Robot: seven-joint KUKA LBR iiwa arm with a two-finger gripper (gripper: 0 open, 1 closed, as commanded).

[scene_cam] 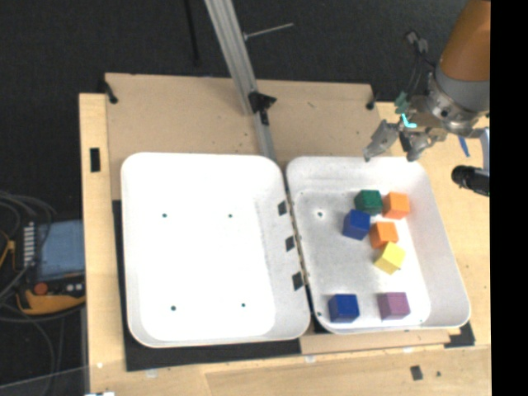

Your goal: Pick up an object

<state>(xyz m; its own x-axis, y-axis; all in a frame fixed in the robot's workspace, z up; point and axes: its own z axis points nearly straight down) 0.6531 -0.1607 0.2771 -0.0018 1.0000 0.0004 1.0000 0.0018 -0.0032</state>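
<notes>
The right bin holds several small blocks. A green block, two orange blocks, a blue block and a yellow block cluster near its middle. Another blue block and a purple block lie by its front wall. My gripper hangs open above the bin's far rim, up and to the right of the cluster, with nothing between its fingers.
The left bin sits beside the right one, with black clips along their shared edge. A slanted metal pole rises behind the bins. A control pendant and cables lie off the bench at left.
</notes>
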